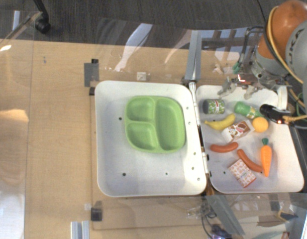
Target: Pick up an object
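**Two bins, arm at upper right**

Lowest in the frame, a small red-and-white patterned carton (242,173) lies in the right bin (292,185), with two glossy sausages (224,147), a tapered orange carrot (265,158), a curved yellow banana (220,123), a round orange (260,125) and a dark can (213,106); a green three-compartment plate (156,124) sits in the left bin (113,163); the gripper (240,86) hovers at the right bin's upper edge, fingers spread apart, holding nothing.

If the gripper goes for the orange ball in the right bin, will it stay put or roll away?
The orange ball looks round and smooth, so a nudge would probably send it rolling. The green bottle and small carton lie close beside it and may stop it. Fingers could slip off its curve.
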You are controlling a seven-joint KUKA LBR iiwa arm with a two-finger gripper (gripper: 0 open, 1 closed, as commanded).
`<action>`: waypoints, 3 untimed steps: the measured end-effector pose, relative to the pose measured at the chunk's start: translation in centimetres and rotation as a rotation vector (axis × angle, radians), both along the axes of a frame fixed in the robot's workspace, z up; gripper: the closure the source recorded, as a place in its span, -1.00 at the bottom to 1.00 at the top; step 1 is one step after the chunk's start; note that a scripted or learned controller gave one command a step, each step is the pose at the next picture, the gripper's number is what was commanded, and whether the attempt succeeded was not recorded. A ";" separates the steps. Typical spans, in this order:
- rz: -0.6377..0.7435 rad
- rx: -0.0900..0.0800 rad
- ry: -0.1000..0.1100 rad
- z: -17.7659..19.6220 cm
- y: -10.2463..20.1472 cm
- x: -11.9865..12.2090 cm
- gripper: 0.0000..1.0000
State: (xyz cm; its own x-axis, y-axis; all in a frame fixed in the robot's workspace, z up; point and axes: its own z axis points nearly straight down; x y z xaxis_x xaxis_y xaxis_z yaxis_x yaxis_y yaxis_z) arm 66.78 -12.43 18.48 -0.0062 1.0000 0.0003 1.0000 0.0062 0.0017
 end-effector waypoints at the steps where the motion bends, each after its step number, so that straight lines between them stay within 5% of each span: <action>1: 0.060 -0.002 -0.005 -6.2 -4.2 -0.9 -1.00; 2: 0.053 -0.005 -0.016 -9.2 -8.2 -4.3 -1.00; 3: 0.034 -0.007 -0.021 -9.0 -6.3 -10.0 -1.00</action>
State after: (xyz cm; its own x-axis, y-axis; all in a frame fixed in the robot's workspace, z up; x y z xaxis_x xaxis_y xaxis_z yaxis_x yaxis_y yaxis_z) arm 56.82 -18.76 9.43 -0.0403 0.9992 -0.0068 0.9989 0.0405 0.0225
